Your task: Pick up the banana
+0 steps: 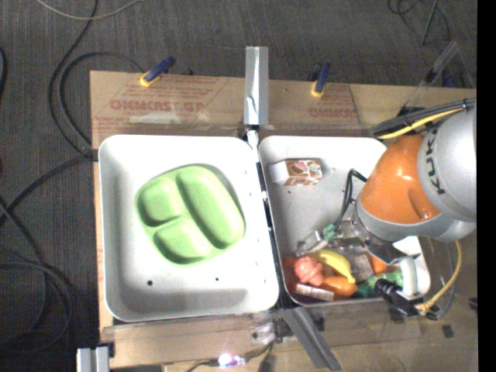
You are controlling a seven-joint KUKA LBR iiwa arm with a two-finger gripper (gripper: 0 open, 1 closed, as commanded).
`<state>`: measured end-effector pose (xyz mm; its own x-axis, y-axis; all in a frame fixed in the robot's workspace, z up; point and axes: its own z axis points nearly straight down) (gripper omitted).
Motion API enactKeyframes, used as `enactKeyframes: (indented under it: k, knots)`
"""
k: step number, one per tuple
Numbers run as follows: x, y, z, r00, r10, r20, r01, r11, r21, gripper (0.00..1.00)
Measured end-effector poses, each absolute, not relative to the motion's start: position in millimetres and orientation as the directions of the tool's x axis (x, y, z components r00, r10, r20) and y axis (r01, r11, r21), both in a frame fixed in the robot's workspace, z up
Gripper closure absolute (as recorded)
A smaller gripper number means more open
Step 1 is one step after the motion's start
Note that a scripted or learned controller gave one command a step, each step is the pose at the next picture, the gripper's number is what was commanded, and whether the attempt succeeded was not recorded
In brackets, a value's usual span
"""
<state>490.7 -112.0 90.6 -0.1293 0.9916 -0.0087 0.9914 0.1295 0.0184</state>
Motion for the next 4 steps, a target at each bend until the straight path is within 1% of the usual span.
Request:
enactKeyframes:
  k: [1,2,3,4]
  knots:
    - [483.9,-71,183,-0.105,0.994,0.0,0.994,0.105,-0.002,0.0]
    - [489.9,-103,89,-0.086,0.996,-0.002,0.996,0.086,0.01,0.0]
    - [499.1,-67,183,0.083,0.997,-0.002,0.997,-0.083,-0.003,0.0]
    - [531.7,-43,182,0.335,0.942,-0.004,0.942,-0.335,-0.005,0.0]
